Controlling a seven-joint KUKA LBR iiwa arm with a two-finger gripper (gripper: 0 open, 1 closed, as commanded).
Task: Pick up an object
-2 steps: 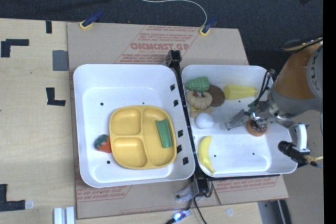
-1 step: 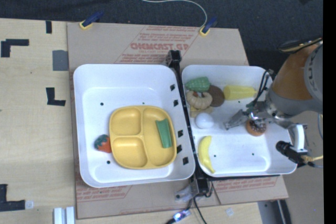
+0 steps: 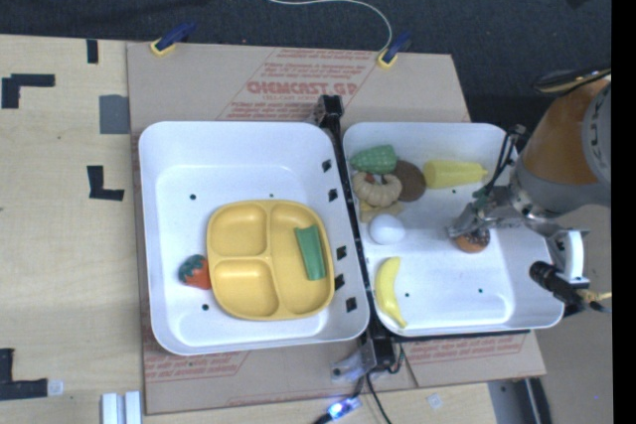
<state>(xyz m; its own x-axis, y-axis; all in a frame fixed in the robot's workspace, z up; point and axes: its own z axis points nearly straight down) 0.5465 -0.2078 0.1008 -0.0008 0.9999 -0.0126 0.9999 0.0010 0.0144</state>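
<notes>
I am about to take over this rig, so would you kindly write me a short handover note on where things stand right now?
Gripper: down in the right bin, over a small orange-brown object; a grasp cannot be confirmed.
Right bin also holds: yellow corn-like piece, green item, brown round item, white egg, banana.
Left bin: yellow divided plate with a green piece in its right compartment; a red-and-green item beside the plate's left edge.
Done: arm is positioned at an object.
Left: secure a grasp and lift, then check it.
</notes>
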